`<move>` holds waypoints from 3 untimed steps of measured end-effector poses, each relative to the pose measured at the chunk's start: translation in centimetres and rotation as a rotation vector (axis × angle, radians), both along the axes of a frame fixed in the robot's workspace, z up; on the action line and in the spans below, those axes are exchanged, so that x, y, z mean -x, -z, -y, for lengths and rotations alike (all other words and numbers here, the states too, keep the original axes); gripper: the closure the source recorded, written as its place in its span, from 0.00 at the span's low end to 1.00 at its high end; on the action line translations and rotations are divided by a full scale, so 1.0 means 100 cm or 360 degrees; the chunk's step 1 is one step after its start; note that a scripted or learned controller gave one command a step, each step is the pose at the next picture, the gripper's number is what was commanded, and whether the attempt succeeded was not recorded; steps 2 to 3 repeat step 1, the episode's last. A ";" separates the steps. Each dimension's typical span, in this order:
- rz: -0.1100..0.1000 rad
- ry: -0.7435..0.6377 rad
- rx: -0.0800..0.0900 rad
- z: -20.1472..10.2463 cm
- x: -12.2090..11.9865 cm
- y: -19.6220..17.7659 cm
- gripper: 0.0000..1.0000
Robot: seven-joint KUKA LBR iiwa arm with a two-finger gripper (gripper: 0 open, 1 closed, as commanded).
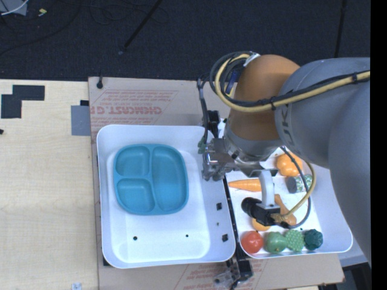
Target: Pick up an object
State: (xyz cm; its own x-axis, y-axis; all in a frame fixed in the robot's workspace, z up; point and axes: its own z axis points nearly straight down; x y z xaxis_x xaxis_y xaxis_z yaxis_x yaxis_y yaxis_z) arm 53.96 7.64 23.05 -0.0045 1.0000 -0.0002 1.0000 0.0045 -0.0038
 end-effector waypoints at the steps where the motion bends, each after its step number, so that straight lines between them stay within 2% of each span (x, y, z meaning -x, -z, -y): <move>1: -0.0005 0.0008 0.0001 0.000 0.015 0.013 1.00; 3: -0.0005 0.0008 0.0001 0.000 0.015 0.013 1.00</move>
